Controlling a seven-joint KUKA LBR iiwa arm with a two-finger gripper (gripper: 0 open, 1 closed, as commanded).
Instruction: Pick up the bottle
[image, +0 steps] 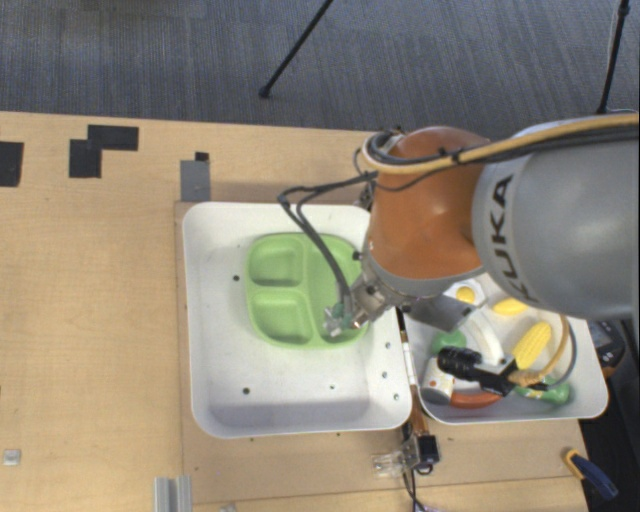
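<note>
My gripper (342, 320) hangs low over the left bin (270, 405), at the right rim of a green divided plate (285, 290). The arm's orange band (420, 215) and grey body cover much of the right bin (590, 395). In that bin a white rounded object (486, 336), possibly the bottle, lies partly hidden under the arm. It is well to the right of the gripper, across the wall between the bins. Nothing shows between the gripper and the plate.
The right bin also holds a corn cob (531, 343), a yellow piece (465, 295), a black tool-like item (478, 368), a red-brown object (470, 398) and a green piece (556, 394). A black cable (310, 235) loops over the plate.
</note>
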